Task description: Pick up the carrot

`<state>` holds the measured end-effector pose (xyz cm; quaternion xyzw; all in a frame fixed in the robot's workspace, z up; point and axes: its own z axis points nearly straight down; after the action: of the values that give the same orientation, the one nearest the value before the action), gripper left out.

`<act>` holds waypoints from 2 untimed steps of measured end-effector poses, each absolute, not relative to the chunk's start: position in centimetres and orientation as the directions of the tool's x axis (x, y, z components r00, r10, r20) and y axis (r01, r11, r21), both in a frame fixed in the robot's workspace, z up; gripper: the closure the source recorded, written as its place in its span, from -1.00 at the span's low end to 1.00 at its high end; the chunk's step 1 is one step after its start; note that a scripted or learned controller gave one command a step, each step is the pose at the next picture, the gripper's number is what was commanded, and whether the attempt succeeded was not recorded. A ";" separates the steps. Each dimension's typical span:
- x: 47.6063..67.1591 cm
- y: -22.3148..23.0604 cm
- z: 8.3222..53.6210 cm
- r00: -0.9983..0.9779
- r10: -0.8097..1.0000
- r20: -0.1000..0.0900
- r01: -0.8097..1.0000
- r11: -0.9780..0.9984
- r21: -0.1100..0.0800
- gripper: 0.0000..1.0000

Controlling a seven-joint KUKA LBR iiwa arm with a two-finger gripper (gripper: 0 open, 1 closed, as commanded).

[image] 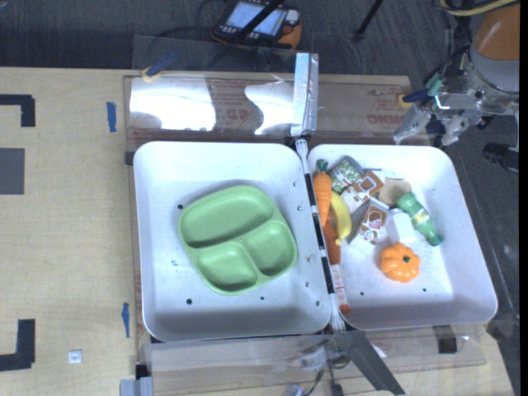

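So from my seat the carrot (322, 195) is lying in the right bin (462, 246), pushed up against that bin's left wall, long axis running roughly along the wall with its green top end toward the back. Right beside the carrot, on the side away from the wall, there's a banana (340, 215) lying nearly parallel and touching it as far as I can see. Lower down the carrot seems to run into another orange-red piece against the same wall, and I can't tell where one ends and the other starts.

Going further out from the carrot: a clutter of small printed cartons (365, 198) sits just past the banana, some tilted and overlapping. Beyond those there's a green bottle (419, 219) lying on its side at a slant, and a little orange pumpkin (400, 263) sits upright nearer the front of the bin, apart from the carrot.

On the other side of the carrot's wall is the left bin (157, 246), with a green divided plate (238, 238) lying flat in its middle, three compartments.

The gripper (429, 122) hangs outside the right bin, past its back right corner, well apart from the carrot and nothing between its jaws that I can see. Whether they're open or closed, I honestly can't tell at this angle. Both bins sit on the wooden worktop (66, 221).
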<state>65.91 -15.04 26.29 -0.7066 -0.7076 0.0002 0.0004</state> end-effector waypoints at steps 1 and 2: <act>66.7 -13.3 26.6 -0.017 1.000 -0.002 1.000 0.017 0.004 -1.00; 58.8 -8.0 28.6 -0.447 0.894 0.001 0.894 0.447 0.000 -1.00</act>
<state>58.85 -8.01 28.62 -0.5257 -0.8507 -0.0002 0.0002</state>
